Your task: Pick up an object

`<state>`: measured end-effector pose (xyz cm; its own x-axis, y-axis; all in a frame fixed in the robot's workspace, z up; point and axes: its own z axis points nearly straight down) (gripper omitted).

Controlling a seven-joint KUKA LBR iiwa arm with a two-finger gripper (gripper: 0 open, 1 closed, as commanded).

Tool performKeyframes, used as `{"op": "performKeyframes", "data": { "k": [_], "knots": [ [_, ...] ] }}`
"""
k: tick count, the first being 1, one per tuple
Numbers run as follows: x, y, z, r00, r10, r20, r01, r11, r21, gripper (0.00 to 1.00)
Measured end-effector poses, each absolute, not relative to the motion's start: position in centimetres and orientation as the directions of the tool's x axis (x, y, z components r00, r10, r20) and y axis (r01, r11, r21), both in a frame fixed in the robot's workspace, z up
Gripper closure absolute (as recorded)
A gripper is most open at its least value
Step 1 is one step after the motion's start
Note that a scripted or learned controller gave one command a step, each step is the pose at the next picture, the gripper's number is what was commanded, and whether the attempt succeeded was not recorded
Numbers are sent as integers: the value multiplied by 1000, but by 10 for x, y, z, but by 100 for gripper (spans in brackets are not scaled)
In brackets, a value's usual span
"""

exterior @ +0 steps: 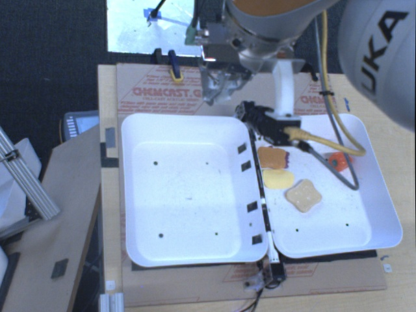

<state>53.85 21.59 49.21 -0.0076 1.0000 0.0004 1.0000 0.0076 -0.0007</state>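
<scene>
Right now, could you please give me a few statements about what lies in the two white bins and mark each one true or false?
1. The tan bread-shaped toy slice lies in the right-hand shallow white bin. True.
2. The flat pale yellow piece sits in the left-hand shallow white bin. False: it lies in the right-hand bin, beside the tan slice.
3. The orange-brown square piece lies near the divide between the bins. True.
4. The small red-orange object rests on top of the tan slice. False: it lies apart, further right by the yellow cable.
</scene>
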Motion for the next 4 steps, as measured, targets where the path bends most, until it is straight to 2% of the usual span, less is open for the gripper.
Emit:
{"op": "performKeyframes", "data": {
  "k": [1, 2, 3, 4],
  "knots": [
    [507, 236, 500, -8, 1000, 2, 1000, 8, 1, 100],
    [508, 234, 500, -5, 1000, 1, 1000, 5, 1, 0],
    [508, 235, 511, -10, 1000, 3, 1000, 10, 4, 100],
    [508, 235, 511, -11, 1000, 2, 1000, 11, 3, 0]
  ]
}}
